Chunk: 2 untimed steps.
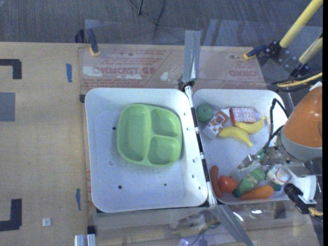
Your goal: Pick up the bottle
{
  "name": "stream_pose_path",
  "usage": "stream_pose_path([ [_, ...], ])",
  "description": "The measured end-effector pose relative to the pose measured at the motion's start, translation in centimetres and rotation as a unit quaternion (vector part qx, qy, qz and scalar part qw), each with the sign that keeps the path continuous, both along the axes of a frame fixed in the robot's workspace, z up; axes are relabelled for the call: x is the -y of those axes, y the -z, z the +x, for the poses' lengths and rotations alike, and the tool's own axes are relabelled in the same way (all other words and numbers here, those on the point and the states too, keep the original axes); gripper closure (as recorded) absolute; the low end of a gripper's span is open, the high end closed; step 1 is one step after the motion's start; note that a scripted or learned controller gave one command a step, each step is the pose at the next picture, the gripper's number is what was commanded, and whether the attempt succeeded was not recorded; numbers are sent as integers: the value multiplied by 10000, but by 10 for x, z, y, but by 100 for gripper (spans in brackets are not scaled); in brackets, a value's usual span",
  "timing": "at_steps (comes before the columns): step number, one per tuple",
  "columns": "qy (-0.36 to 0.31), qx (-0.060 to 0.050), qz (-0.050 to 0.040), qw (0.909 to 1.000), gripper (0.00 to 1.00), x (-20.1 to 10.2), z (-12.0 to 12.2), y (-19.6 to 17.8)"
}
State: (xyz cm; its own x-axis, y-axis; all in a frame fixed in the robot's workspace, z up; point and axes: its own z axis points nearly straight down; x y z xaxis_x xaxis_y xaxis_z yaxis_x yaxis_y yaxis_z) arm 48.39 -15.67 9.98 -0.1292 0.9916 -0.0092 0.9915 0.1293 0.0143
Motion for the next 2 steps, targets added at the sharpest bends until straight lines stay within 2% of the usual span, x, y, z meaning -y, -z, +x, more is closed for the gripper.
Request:
stream_pose_path([
  [1,-888,-41,0,9960,0,-14,-3,11],
  [2,-879,10,-36,9961,100,-12,0,0],
])
